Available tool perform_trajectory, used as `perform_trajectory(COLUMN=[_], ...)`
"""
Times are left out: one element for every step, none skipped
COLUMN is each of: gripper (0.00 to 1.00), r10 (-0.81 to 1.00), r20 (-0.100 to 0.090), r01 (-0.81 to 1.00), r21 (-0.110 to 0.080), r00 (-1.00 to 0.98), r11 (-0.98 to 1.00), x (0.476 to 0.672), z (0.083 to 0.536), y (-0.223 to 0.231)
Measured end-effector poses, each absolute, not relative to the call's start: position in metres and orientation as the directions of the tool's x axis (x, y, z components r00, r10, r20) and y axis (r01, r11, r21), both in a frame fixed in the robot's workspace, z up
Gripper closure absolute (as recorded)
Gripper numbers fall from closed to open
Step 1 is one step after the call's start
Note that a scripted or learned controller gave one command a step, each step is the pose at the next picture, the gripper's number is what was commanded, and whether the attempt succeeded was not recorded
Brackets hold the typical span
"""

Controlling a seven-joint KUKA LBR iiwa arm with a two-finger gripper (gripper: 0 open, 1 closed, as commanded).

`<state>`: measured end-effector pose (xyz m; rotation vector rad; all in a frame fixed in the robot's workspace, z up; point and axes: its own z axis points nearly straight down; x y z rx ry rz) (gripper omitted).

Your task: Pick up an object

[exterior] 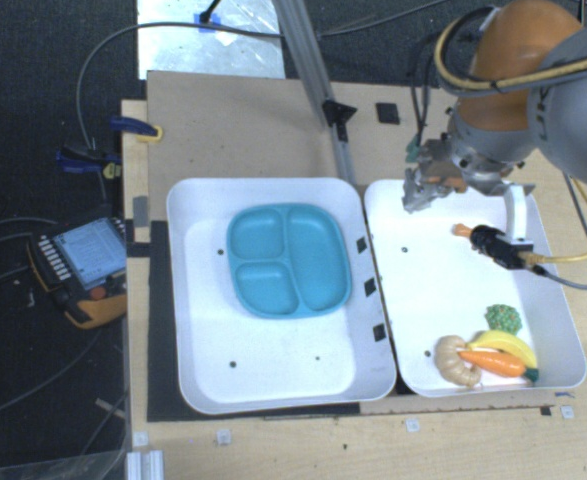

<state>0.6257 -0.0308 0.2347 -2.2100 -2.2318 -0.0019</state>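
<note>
Toy food lies bunched in the near right corner of the right bin (423,298): a yellow banana (509,345), an orange carrot (493,362), a green broccoli (503,318) and a tan bread-like piece (455,360). My gripper (419,194) hangs over the far left corner of that bin, well away from the food pile. I see nothing under it but bare white bin floor. The grey arm with its orange band (518,58) comes in from the upper right.
A blue divided plate (288,258) sits in the left bin (203,348). A black cable piece with an orange tip (491,242) hangs over the right bin's right side. A metal pole (308,58) slants over the bench behind the bins.
</note>
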Motion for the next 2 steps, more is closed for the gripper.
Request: perform_trajectory(gripper=[1.00, 1.00], r10=[1.000, 1.000], r20=[0.002, 0.002], r01=[1.000, 1.000], r21=[0.001, 0.000], r00=[-0.011, -0.011], r11=[0.011, 0.011], x=[0.618, 0.605], z=[0.244, 0.239], y=[0.023, 0.086])
